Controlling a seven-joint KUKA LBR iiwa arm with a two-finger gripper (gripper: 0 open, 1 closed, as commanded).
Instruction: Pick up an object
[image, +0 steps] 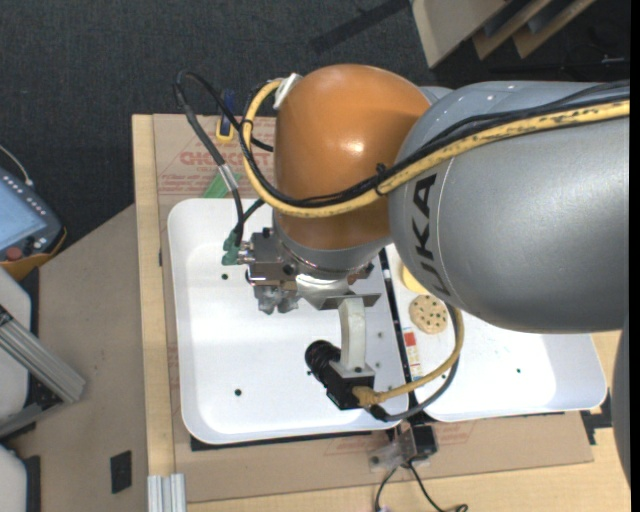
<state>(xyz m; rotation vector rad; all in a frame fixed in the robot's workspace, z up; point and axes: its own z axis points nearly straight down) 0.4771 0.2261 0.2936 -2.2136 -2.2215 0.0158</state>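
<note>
Arm (520, 190) blocks your view at centre: gripper (272, 292) over left bin (200, 330), grip state can't tell, nothing seen held, disc (428, 313) centre-right unpicked, so pick pending.

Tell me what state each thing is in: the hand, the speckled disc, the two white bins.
hand: over the left bin, nothing visibly held.
speckled disc: lying flat in the right bin, apart from the hand.
left bin: level, beside the right bin.
right bin: level, partly covered by the arm.
</note>
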